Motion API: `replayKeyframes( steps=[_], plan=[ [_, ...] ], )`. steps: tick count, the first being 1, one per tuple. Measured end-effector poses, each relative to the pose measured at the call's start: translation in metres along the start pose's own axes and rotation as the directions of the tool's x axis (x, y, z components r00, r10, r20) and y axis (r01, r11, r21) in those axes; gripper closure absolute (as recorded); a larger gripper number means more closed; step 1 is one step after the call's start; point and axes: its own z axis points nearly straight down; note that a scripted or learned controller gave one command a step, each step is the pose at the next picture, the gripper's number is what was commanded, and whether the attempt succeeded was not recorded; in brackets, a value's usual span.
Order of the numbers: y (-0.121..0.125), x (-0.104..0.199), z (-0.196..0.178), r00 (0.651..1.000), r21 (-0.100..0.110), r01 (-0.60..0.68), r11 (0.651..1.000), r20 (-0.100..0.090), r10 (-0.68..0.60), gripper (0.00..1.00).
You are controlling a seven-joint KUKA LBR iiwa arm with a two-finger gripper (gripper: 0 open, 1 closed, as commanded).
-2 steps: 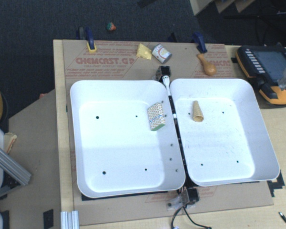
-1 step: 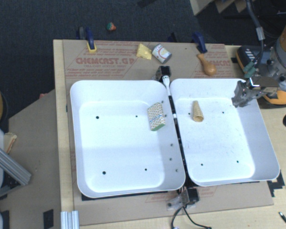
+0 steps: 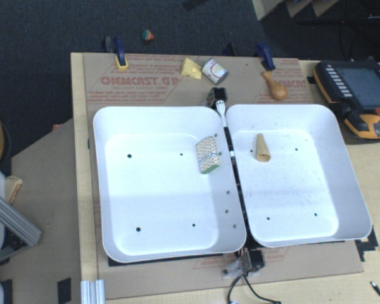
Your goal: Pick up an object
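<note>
Nearest the camera, a cable [image 3: 250,290] trails off the bench's front edge and is cut off at the bottom. The left bin [image 3: 114,201] holds a small patterned box [image 3: 208,154] tilted against its right wall, its print too fine to read. The right bin [image 3: 304,208] holds a tan cone [image 3: 261,147], upper left of centre. Beyond, on the board, lie a yellow wedge [image 3: 190,69], a small white carton [image 3: 215,71] and a wooden pear-shaped piece [image 3: 275,86]. A pendant [image 3: 358,94] is cropped at right.
</note>
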Motion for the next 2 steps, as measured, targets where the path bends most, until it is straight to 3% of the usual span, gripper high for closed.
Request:
replayKeyframes(
  steps=[1,2],
  plan=[
    [-0.001,0.067,0.089,1.0,0.019,0.015,1.0,-0.009,-0.015,1.0],
    [-0.001,0.219,0.04,1.0,0.003,0.028,1.0,-0.011,-0.028,1.0]
  ],
)
